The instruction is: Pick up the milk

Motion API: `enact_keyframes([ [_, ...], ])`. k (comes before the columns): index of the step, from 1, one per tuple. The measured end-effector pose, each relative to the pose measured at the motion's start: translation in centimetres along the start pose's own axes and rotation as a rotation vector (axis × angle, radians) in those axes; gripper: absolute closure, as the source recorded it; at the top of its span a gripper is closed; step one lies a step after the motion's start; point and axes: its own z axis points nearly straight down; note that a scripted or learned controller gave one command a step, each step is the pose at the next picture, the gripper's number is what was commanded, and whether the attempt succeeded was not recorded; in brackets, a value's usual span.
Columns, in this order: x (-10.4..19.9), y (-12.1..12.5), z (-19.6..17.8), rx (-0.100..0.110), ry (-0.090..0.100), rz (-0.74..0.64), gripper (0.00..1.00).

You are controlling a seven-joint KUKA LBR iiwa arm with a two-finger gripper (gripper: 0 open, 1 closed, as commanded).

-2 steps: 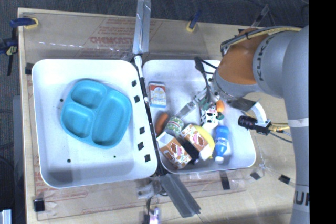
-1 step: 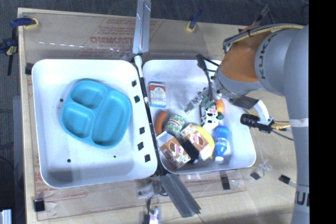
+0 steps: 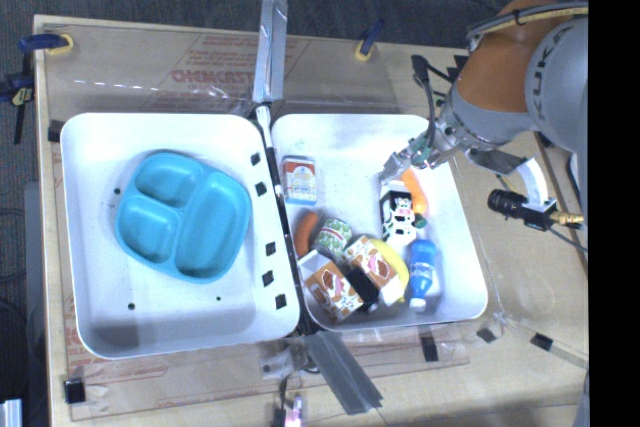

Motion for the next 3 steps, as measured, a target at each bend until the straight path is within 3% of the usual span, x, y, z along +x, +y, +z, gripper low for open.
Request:
enact_keyframes([
  [1, 0.0, 0.0, 0.0, 0.000, 0.000, 0.000, 0.00],
  [2, 1.1, -2.1, 5.0, 0.001, 0.002, -0.078, 0.00],
  [3, 0.5, -1.3, -1.8, -0.001, 0.000, -0.172, 0.00],
])
